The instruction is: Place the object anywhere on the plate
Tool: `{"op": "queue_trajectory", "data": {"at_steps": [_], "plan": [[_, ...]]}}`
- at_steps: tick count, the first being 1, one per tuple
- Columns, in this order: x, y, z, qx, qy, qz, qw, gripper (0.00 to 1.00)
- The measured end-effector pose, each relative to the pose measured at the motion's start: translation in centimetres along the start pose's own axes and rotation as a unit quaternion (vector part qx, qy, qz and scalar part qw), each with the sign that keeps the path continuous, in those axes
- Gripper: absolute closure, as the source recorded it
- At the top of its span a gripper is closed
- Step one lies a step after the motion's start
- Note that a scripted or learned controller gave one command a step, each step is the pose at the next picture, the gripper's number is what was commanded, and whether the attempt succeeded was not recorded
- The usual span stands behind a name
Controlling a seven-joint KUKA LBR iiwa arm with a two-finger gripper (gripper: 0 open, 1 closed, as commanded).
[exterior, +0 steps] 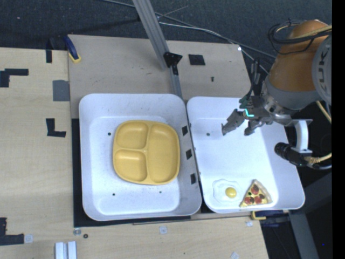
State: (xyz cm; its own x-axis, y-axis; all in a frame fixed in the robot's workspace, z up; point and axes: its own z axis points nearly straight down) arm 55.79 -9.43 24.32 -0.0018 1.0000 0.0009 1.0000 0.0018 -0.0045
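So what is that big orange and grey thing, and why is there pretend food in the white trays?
That is a robot arm, reaching in from the right. The camera hangs above the bench and looks down on it. At the arm's end is its gripper, a claw with two fingers, spread open and holding nothing. It hangs over the right tray. In that tray's near corner lie a toy fried egg and a toy pizza slice. In the left tray sits a yellow plate with three sections. The robot's job is to put a toy onto that plate.
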Motion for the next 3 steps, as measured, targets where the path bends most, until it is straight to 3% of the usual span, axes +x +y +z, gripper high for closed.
{"op": "queue_trajectory", "data": {"at_steps": [1, 3], "plan": [[0.0, 0.1, -0.1, -0.001, 0.000, 0.000, 1.0000, 0.00], [0.0, -0.2, 9.2, 0.001, -0.001, 0.001, 1.0000, 0.00]]}}
